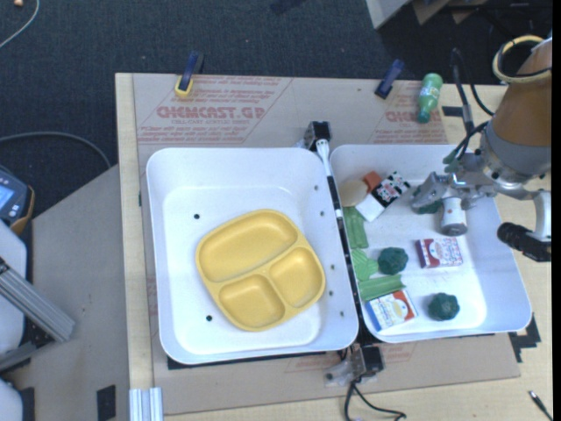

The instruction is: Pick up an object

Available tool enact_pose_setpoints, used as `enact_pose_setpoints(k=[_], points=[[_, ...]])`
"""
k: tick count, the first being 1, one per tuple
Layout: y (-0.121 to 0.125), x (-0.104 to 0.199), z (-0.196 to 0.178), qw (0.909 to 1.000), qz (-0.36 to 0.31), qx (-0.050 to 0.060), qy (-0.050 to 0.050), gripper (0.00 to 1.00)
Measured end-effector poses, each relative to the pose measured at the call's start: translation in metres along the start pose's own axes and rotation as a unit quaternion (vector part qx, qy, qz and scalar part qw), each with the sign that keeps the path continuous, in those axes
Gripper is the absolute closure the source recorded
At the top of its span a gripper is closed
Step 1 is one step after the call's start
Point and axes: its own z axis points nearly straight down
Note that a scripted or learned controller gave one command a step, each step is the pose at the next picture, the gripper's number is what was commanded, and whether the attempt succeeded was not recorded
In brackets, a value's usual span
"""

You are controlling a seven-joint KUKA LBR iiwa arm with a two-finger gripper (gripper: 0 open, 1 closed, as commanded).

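Note:
My gripper [449, 210] hangs over the upper middle of the right bin [504, 310], just above a small red-and-white box [438, 253]. Several small things lie in that bin. Two dark green lumps are here, one [392, 259] near the middle and one [443, 306] at the front. A red, white and blue carton [390, 310] rests at the front left. A green strip [355, 231] runs along the left wall. A black, white and orange piece [387, 187] sits at the back left. Nothing shows between the gripper's fingers.
The left bin [175, 191] holds a yellow divided plate [259, 268]. A green bottle [429, 96] lies on the cardboard behind the right bin. Blue clamps [188, 74] [390, 78] grip the cardboard's far edge. Black cables hang by the arm at the right.

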Motion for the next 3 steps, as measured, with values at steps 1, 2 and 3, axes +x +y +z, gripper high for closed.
enact_pose_setpoints(k=[1,2,3], points=[[-0.005,-0.001,0.064,1.0,0.0,0.001,0.0,0.0],[-0.003,0.003,0.078,1.0,-0.001,-0.002,0.003,0.0],[-0.003,0.001,0.067,1.0,-0.001,-0.003,0.0,1.0]])
